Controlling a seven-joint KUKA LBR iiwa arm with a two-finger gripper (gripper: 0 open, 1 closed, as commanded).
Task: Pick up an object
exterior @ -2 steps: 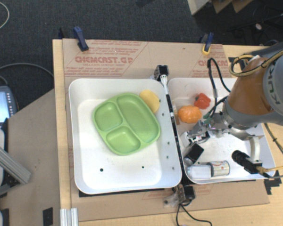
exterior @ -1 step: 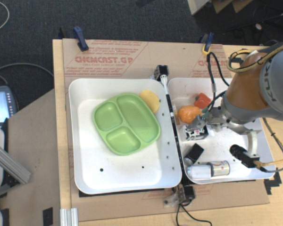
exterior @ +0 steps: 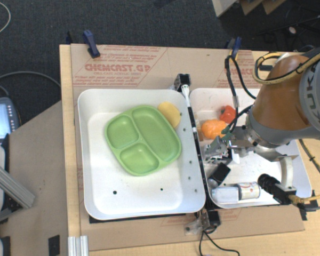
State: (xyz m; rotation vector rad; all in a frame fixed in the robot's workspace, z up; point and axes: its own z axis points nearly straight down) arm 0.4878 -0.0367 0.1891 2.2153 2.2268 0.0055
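Camera view, arm bent over right bin

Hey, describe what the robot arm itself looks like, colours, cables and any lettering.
The arm is bulky and rounded: a wide orange band, then grey casing below it. Dark letters mark its grey shell at the right edge. Yellow and black cables loop over its top. Its pincer is a cluttered metal-and-black assembly.
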